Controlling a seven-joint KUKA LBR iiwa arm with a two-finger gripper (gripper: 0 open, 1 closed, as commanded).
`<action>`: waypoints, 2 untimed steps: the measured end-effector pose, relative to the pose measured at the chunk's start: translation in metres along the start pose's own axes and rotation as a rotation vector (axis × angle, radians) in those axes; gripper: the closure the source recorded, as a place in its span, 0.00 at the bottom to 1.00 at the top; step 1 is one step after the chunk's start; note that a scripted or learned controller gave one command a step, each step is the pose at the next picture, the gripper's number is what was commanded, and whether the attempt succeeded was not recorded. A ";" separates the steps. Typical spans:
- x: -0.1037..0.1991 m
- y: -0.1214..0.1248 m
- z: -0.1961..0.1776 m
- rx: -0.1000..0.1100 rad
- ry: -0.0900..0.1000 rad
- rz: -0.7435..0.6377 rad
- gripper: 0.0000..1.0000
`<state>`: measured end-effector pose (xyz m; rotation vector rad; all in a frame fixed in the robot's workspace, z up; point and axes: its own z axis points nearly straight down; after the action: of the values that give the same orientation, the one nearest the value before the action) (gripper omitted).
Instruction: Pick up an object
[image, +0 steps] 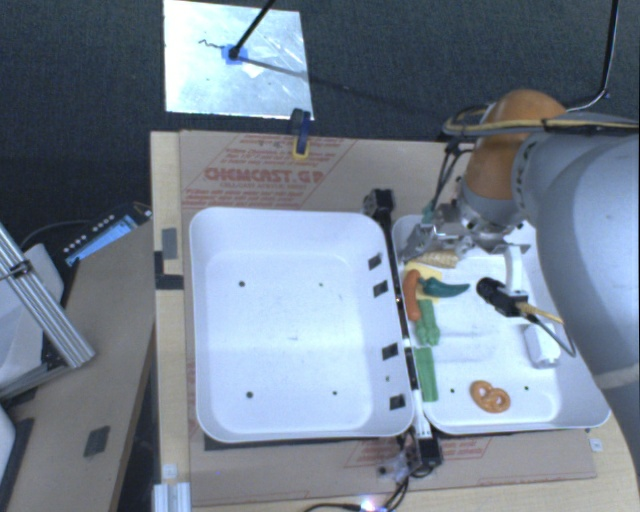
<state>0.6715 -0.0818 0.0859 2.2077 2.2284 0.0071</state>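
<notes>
Where claw (432, 240) hovers, right bin (560, 405), pretzel (490, 397)

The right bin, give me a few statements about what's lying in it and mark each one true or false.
1. A pretzel lies near the right bin's front edge. True.
2. The long green piece lies along the far right wall. False: it lies along the left side, by the divider.
3. The claw is at the bin's far end. True.
4. The pretzel sits in the left bin. False: it's in the right one.
</notes>
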 end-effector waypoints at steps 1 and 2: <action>-0.007 -0.005 -0.010 0.018 -0.003 0.003 1.00; 0.020 -0.053 -0.103 0.004 0.001 0.005 1.00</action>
<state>0.6175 -0.0625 0.1885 2.2163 2.2255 0.0040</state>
